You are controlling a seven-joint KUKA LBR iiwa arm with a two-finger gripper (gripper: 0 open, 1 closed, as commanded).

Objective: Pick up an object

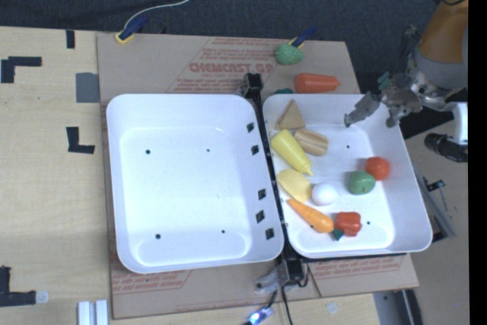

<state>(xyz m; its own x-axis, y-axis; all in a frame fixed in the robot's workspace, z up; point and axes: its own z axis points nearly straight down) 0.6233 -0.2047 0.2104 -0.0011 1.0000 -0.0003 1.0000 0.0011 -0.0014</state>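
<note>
The hand (pixel 375 111) hangs over the right bin's (pixel 403 240) far right corner, fingers spread and grasping nothing. In that bin lie toy foods: a yellow pepper (pixel 291 151), bread roll (pixel 311 141), white egg (pixel 324 195), carrot (pixel 310 215), tomato (pixel 377 167) and a green piece (pixel 361 183).

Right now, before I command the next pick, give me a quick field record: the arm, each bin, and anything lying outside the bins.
arm: gripper above the right bin's far right edge
left bin: white
right bin: yellow pepper, bread roll, white egg, carrot, tomato, green item, red pepper
outside bins: green item and red item on cardboard
</note>
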